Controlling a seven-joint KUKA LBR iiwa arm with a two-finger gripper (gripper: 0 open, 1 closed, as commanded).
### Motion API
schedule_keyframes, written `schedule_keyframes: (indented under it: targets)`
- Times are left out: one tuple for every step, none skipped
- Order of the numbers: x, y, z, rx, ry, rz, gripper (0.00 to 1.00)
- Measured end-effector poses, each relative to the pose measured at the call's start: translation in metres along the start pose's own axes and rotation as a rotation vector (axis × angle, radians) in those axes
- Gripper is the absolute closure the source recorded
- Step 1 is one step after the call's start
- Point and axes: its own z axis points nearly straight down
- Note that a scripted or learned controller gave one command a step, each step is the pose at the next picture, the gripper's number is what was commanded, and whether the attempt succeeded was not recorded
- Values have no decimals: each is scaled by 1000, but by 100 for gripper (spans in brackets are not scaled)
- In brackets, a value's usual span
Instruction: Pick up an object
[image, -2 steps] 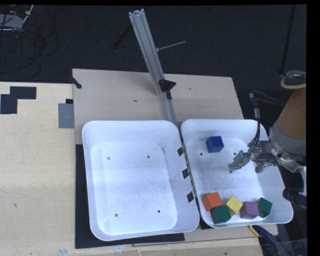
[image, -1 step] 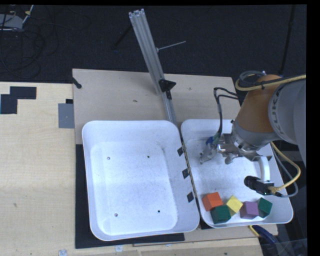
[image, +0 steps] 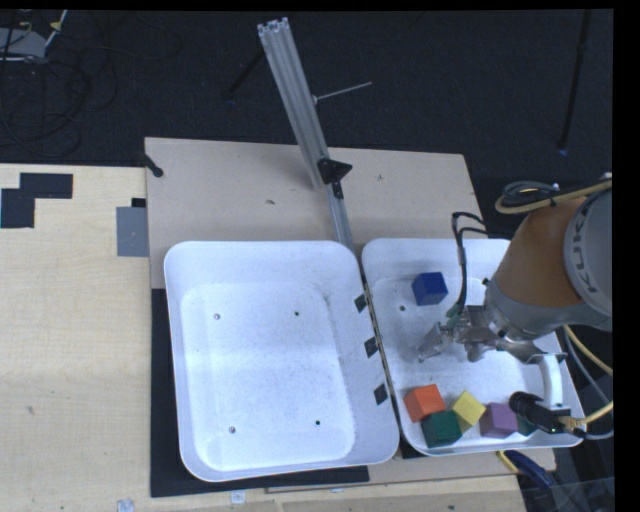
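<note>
The left bin (image: 265, 360) lies white and shallow on the bench. Just beside it, the right bin (image: 390, 262) holds the blocks: a blue cube (image: 429, 288) toward the far side, and along the near edge a row of an orange block (image: 423, 400), a green block (image: 441, 429), a yellow block (image: 469, 408) and a purple block (image: 498, 419) (the green one touching both orange and yellow). The gripper (image: 437, 343) hangs low over the middle of this bin, between the blue cube and the near row, nothing visible between its fingers; whether they are spread or closed cannot be told. The arm (image: 545, 270) reaches in from the right.
</note>
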Motion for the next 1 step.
schedule_keyframes:
  targets:
    - [23,67,27,-10,-2,-6,0]
